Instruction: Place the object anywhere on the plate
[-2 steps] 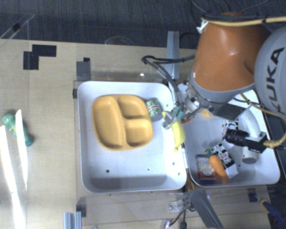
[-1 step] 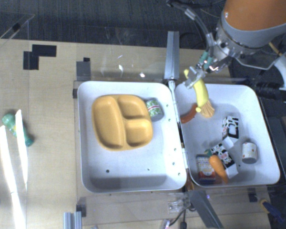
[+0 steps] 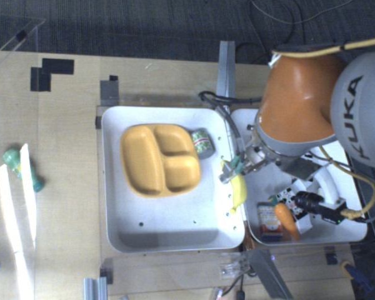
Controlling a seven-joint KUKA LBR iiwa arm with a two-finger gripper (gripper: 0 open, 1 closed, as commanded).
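The grey KUKA arm, with its orange band, reaches in from the right and hangs over the right bin, hiding much of it. Its gripper sits low over the ridge where the two white bins meet, pointing toward the left bin. Whether the jaws are released or clenched cannot be told from this angle, and a small teal-green bit shows at the tip, too small to identify.

Just below the gripper lies a yellow banana, set lengthwise along the shared rim of the two bins, its upper end right at the gripper tip. It is not on the plate.

The plate, tan-yellow with three compartments, rests in the upper half of the left bin. A small can with a green label stands against the plate's upper right corner.

In the near part of the right bin lie an orange carrot and, just beside it on the left, a red and white packet.

On the tabletop, well apart from the bins at the left, lie a green toy and two pale strips; black L-shaped marks sit toward the far edge.
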